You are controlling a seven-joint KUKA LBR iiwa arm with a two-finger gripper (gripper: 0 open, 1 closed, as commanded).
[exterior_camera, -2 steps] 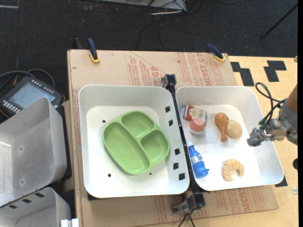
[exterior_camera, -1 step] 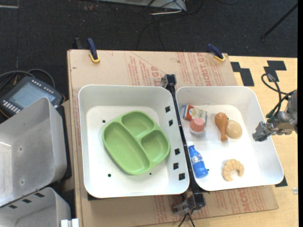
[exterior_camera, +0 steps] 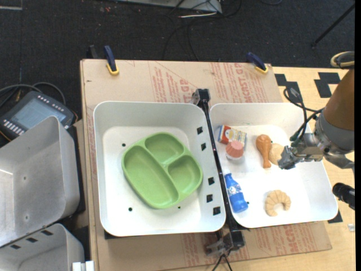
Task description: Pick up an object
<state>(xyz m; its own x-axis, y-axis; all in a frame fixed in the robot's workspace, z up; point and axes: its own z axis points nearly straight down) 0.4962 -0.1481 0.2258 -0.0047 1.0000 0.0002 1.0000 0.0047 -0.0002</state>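
Drumstick lies in the right bin, touching the gripper; whether the claw is wide or narrow cannot be determined.

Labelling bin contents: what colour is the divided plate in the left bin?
Light green, plain, no pattern. The divided plate shows clearly in the camera view, lying in the left bin.

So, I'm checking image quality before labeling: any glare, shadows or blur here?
Camera view: even lighting, soft shadows only. The white bins look bright but not blown out, the green divided plate and croissant are sharp, and the gripper is slightly soft.
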